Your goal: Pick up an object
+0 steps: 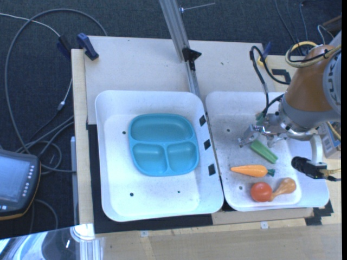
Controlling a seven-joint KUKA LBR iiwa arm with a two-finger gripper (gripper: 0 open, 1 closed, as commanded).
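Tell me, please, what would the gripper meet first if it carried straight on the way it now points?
Probably the green piece just below the gripper in the right bin, though depth is unclear from above.

arm [317, 85]: cut by right edge | green piece [264, 150]: partly covered by hand [254, 137]

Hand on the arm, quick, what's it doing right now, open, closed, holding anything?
Hand: down in the right bin, by the green piece; open or closed cannot be told.

The arm [314, 91] is reached in from the right, its gripper [250, 138] lowered, pointing leftward
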